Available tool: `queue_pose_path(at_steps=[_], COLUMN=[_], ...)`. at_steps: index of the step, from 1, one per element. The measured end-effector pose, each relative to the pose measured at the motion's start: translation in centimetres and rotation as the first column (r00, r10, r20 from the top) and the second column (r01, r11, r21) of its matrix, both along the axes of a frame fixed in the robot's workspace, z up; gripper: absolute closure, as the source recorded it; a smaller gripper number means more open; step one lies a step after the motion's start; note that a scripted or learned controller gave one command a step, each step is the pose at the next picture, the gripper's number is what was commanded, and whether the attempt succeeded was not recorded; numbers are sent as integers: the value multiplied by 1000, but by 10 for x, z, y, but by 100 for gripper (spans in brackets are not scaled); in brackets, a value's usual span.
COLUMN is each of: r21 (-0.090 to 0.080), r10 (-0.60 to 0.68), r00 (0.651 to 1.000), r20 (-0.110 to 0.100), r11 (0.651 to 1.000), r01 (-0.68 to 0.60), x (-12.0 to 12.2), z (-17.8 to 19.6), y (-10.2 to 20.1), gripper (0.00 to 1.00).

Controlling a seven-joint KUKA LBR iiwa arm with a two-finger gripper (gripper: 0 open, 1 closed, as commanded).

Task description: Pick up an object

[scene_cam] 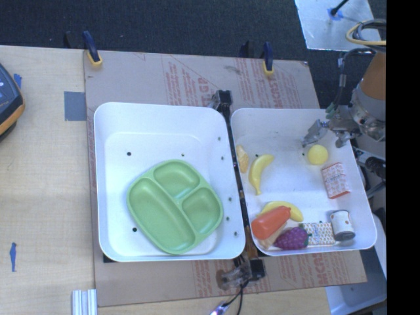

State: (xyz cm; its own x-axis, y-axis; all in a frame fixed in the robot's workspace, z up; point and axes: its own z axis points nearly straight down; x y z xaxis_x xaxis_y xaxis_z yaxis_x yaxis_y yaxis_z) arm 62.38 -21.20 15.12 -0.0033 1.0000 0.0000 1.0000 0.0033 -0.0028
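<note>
The right bin (282, 120) holds a yellow ball (318, 154), a banana (259, 170), an orange slice (243, 159), a red-and-white packet (335, 179), a small can (341, 225), a red pepper (270, 222), purple grapes (291, 238), a second banana (283, 208) and a patterned box (321, 233). My gripper (327, 134) hangs over the bin's far right corner, just above and beside the yellow ball. Its fingers are spread apart with nothing between them.
The left bin (111, 120) holds a green divided plate (174, 205). A clip (224, 100) sits where the two bins meet at the back. Blue clamps (92, 50) pin the cardboard sheet. An orange-edged device (9, 100) lies at the far left.
</note>
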Motion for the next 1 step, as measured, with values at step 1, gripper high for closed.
queue_pose_path(at_steps=[1], r21=[0], r10=[4], r00=[1000], r20=[-3], r11=[1000], r01=[-4], x=[10], z=[-52], y=[1], gripper=[0])
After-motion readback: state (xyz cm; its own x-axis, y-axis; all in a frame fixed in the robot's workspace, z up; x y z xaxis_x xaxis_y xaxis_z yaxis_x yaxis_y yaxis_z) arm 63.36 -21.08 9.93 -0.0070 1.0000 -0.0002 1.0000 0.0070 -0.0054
